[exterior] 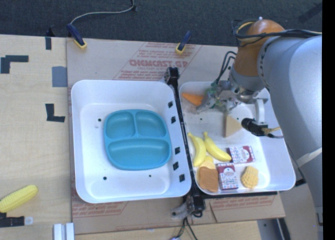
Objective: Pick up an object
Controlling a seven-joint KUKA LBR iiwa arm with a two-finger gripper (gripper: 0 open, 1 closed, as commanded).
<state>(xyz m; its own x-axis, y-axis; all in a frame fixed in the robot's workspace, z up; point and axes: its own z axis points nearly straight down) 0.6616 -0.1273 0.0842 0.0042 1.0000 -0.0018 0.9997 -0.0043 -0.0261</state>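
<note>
Hovering gripper (217, 99) over right bin (285, 173), upper middle of frame, near carrot (192, 98) (grip state I cannot tell); pick not done.

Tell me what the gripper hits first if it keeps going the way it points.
Likely the orange carrot piece: the gripper points toward the view's left at it in the right bin, though depth is unclear.

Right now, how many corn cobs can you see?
2. One corn cob lies in the right bin, near its front corner; a bigger one lies on the bench, left of the left bin.
</note>
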